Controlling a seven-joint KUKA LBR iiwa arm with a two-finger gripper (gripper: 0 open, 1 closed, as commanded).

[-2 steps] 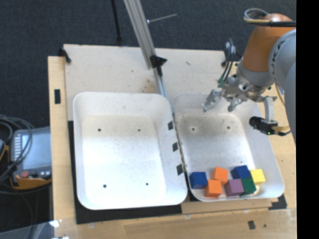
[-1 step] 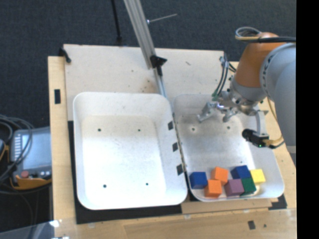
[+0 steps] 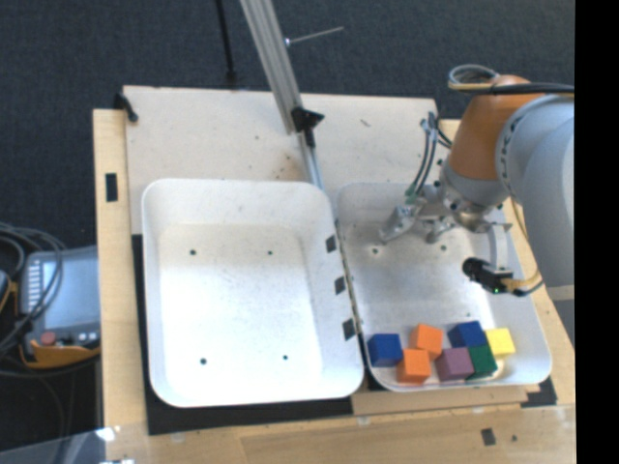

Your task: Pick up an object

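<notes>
Above the right bin far rim, end effector, grip unreadable; blocks well apart.

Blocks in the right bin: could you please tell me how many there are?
7, clustered at the right bin's near edge: blue block, two orange, purple, green, dark blue, yellow. Others may hide behind them.

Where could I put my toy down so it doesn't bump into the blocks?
The left bin has a wide bare floor between its four walls. In the right bin, the middle is bare, between the end effector above and the blocks below. The near edge, where the blocks huddle together, is crowded.
</notes>
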